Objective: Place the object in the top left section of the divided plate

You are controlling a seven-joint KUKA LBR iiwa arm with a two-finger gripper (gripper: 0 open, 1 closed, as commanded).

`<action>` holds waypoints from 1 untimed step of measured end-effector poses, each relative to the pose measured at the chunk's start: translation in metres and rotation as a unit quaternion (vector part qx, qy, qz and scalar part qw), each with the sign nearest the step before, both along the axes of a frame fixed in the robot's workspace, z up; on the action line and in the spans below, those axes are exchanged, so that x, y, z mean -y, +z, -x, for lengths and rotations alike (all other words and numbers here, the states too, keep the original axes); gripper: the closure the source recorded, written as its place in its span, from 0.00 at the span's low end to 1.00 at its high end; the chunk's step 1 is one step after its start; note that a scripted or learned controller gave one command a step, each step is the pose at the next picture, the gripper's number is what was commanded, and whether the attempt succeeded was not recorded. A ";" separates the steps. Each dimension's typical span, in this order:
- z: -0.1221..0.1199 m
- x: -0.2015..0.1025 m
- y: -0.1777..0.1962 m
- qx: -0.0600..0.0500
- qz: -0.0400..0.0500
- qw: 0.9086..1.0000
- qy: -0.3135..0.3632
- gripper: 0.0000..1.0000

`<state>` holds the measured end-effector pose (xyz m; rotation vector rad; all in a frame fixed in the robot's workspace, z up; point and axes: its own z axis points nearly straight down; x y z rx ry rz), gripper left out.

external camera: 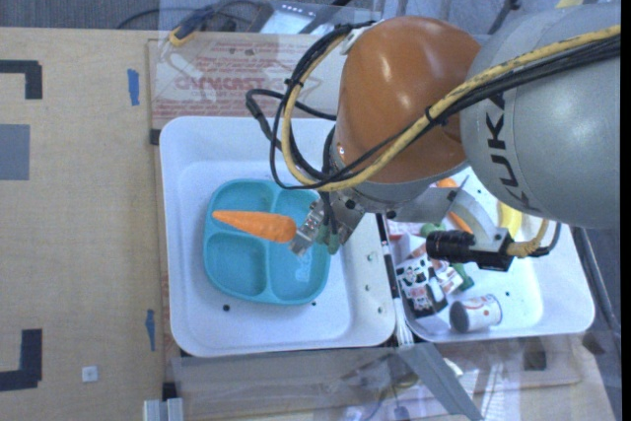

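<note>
Mostly the arm [473, 113] hides the right bin [562, 301]; the gripper [312, 237] pinches the carrot's [254, 225] thick end (over the divided plate [237, 266]).

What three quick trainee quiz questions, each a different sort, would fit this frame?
1. True or false: the carrot lies across the teal divided plate.
2. Which bin holds the plate? A) left bin B) right bin
3. Fill in: the gripper sits at the carrot's ____ end.

Key: 1 true. 2 A. 3 thick, the right end in the camera view; the grip itself cannot be judged here.
</note>
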<state>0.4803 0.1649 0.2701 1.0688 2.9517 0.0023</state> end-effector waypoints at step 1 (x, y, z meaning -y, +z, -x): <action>-0.012 0.038 -0.036 -0.003 0.001 0.984 -0.177 1.00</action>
